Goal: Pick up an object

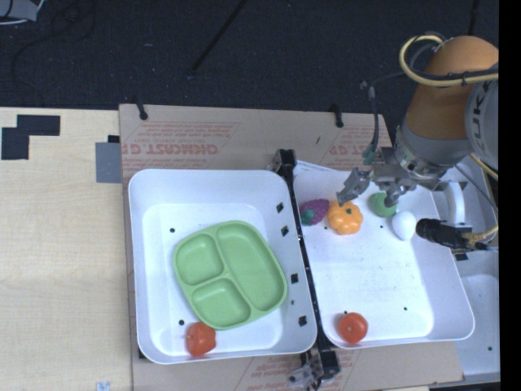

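Pepper (345,218), the little orange one, looks like the likeliest target here: it sits in the upper left of the right bin (444,320), just right of a purple thing (313,211) and just below-left of the claw (374,189). The claw hangs at the upper right of the frame with its fingers spread and nothing between them, so it's released for now. From the claw, the pepper lies down and a bit to the left, really close, so I'd guess the next move is a short drop and shift that way. The pepper is roundish, no real long axis I can make out, maybe a stem pointing up toward the top of the frame. A green piece (381,204) sits right under the claw and a white egg (404,225) just to its right, so either could get grabbed instead. Two tomatoes, one (352,327) at the bottom of the right bin, another (200,338) in the left bin (155,194) by the green tray (229,274).
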